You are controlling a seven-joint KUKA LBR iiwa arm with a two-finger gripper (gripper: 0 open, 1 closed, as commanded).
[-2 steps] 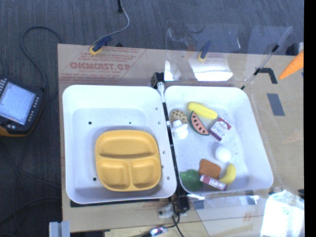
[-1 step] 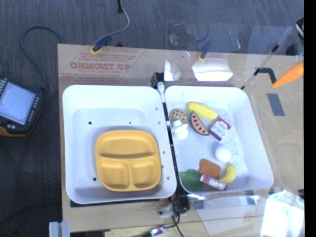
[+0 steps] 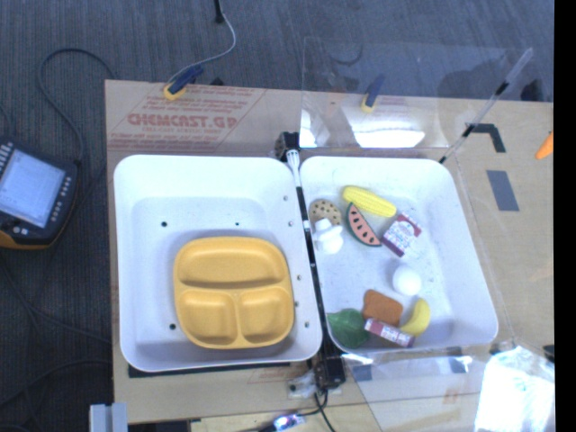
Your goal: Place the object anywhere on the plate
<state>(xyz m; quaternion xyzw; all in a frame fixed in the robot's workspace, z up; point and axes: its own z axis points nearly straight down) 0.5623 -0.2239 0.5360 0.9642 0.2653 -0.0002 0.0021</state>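
Note:
A yellow three-compartment plate (image 3: 234, 291) lies in the left white bin (image 3: 144, 205). The right white bin (image 3: 450, 241) holds several toy foods: a yellow corn cob (image 3: 369, 202), a watermelon slice (image 3: 363, 226), a cookie (image 3: 322, 211), a small white piece (image 3: 328, 238), a red-and-white packet (image 3: 400, 235), a white ball (image 3: 407, 282), an orange-brown block (image 3: 382, 307), a banana (image 3: 417, 316), a green piece (image 3: 347, 326) and a red bar (image 3: 388, 334).
A handheld controller with a screen (image 3: 31, 196) lies on the floor at the left. Clamps (image 3: 183, 81) hold the brown board at the back. A clear plastic sheet (image 3: 396, 106) stands behind the right bin.

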